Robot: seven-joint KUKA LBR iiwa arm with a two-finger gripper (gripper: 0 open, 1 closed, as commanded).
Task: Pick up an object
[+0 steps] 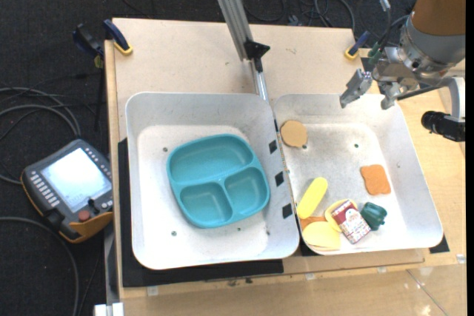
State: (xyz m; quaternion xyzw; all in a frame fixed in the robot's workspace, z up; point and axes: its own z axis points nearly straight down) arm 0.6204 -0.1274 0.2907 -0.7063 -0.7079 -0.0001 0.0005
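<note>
Above the far right corner of the right-hand shallow white bin [415, 159], the grey two-finger gripper [372, 94] hangs with its dark fingers spread wide apart and nothing between them. Below the gripper, well apart from it, the bin's objects lie loose. A round tan biscuit-like disc [293, 134] sits near the bin's left wall at the far end. An orange rough-edged square piece [375, 178] lies toward the right side. At the near end a cluster gathers: a long yellow banana-shaped toy [312, 195] slants beside a flat pale yellow half-round slice [321, 235], and just beside those a small red-and-white printed box [349, 221] touches a dark green lumpy toy [373, 214]. Left of this bin, the second white bin [148, 122] bears a teal plastic plate with three compartments [217, 180], lying flat
</note>
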